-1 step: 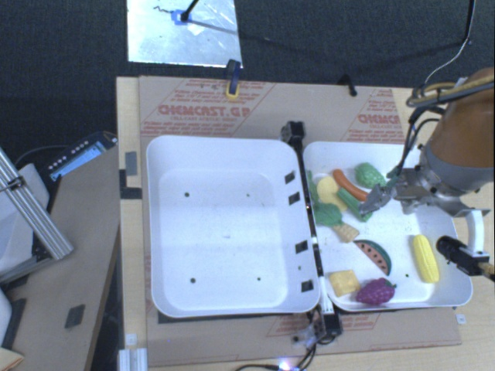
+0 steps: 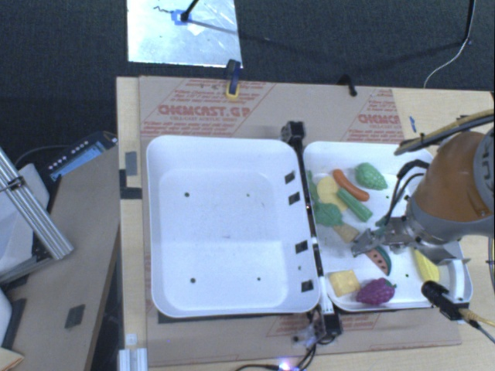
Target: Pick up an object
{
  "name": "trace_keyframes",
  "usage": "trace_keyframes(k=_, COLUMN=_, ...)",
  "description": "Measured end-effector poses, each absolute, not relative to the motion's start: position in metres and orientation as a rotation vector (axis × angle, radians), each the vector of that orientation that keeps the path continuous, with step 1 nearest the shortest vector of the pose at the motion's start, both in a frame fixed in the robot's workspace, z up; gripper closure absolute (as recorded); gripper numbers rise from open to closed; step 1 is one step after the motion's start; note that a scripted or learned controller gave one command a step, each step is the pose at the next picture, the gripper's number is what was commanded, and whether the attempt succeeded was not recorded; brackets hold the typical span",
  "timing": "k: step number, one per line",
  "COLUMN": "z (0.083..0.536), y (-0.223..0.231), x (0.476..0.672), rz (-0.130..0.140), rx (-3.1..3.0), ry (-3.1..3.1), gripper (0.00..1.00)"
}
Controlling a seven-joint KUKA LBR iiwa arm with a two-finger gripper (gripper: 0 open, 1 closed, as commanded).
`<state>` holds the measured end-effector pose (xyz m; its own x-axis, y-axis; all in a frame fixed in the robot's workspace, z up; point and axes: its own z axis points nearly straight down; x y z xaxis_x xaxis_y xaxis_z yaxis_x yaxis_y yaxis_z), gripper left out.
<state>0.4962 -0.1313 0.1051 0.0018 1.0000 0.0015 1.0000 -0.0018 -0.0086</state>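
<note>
The right bin [image 2: 319,154] holds several toy foods: a green leafy piece [image 2: 371,176], an orange carrot [image 2: 346,182], a yellow piece [image 2: 328,194], a green cucumber [image 2: 354,205] and a green broccoli [image 2: 328,215]. Nearer the front lie a watermelon slice [image 2: 381,260], a yellow corn cob [image 2: 426,267], a yellow cracker [image 2: 344,282] and purple grapes [image 2: 377,291]. My gripper [image 2: 370,242] is low in this bin, just above the watermelon slice and right of a tan piece [image 2: 347,232]. Nothing is visibly held.
The left bin [image 2: 224,144] stands beside the right one, with black clips [image 2: 302,247] along the shared wall. The grey and orange arm [image 2: 452,195] covers the right bin's right side. Cardboard [image 2: 201,110] lies under both bins.
</note>
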Motion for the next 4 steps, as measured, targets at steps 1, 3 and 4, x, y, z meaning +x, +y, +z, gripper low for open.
trace_keyframes(k=1, z=0.084, y=-0.103, x=0.561, rz=-0.005, rx=-2.214, ry=-2.233, gripper=0.00)
trace_keyframes(k=3, z=0.085, y=-0.092, x=0.621, rz=-0.006, rx=-2.218, ry=-2.231, gripper=0.00)
trace_keyframes(k=4, z=0.096, y=-0.092, x=0.620, rz=-0.007, rx=-2.217, ry=-2.232, gripper=1.00)
